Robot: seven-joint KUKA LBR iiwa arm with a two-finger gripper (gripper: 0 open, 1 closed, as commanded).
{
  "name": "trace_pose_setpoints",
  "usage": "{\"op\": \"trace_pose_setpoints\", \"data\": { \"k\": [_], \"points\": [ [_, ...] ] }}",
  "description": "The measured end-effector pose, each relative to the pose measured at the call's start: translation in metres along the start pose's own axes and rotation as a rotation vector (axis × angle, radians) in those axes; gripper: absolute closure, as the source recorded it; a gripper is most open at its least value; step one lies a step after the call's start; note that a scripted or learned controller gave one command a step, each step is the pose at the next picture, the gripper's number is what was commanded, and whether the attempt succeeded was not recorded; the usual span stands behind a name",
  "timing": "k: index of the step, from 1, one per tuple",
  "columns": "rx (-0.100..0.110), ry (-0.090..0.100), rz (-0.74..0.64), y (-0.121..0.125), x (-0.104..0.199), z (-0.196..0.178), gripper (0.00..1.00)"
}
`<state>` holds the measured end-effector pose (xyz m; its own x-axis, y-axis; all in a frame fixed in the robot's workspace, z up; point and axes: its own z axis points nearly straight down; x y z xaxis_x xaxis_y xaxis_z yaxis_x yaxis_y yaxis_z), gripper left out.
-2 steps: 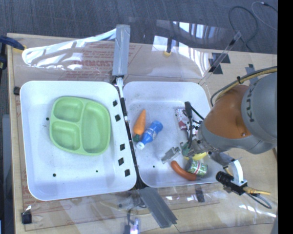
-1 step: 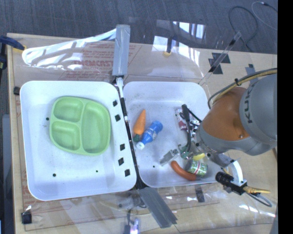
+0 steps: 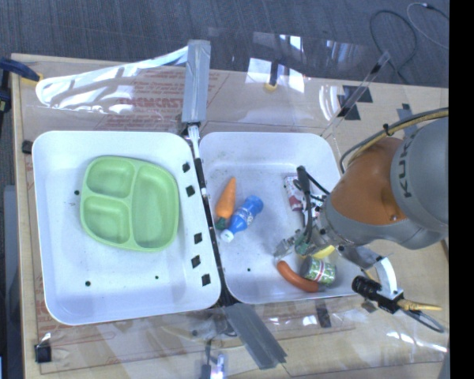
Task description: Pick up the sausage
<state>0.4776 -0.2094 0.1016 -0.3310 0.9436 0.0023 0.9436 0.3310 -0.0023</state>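
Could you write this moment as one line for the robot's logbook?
task: pick up sausage | sausage: lying in right bin, near front wall, beside can | gripper: low, just above sausage | grasp: none seen

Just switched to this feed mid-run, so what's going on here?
The arm has reached into the right bin, with its end effector low among the clutter near the sausage and a small can. The sausage lies on the bin floor, not lifted. A carrot and blue bottle lie further left; the green tray sits in the left bin.

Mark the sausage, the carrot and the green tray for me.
sausage (image 3: 295,278), camera view, middle of its reddish body.
carrot (image 3: 226,198), camera view, middle of its orange body.
green tray (image 3: 131,202), camera view, ridge between its compartments.
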Motion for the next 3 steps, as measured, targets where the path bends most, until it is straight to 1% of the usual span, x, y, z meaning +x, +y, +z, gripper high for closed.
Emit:
{"op": "trace_pose_setpoints", "data": {
  "k": [1, 2, 3],
  "points": [
    [-0.001, 0.000, -0.181, 0.000, 0.000, 0.006, 1.00],
    [-0.003, -0.004, -0.267, 0.038, 0.041, -0.102, 1.00],
    [0.000, -0.001, -0.498, 0.010, -0.004, -0.067, 1.00]
  ]
}}
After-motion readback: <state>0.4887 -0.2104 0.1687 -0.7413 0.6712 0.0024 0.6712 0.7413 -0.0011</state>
